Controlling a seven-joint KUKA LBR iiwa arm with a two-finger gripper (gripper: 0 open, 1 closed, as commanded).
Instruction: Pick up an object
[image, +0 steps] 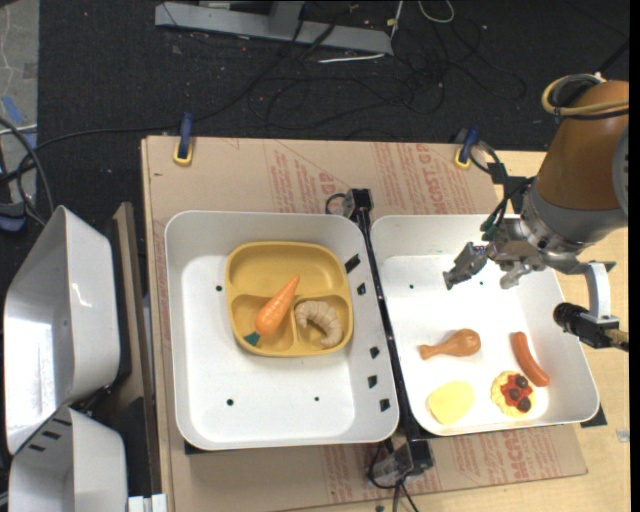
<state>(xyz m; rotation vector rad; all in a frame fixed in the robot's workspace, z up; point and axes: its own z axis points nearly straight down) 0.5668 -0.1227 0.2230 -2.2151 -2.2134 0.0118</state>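
In the camera view the gripper (487, 266) hangs over the far part of the right bin (420, 250), its fingers spread wide with nothing between them. The drumstick (452, 346) lies just nearer the camera than it, the sausage (529, 358) to that one's right, and the yellow disc (450, 402) and the small pizza (515, 393) nearer still. The drumstick looks like a light, stiff, smooth plastic toy, likely slippery, so I would pinch it across the thick rounded end rather than the thin bone.
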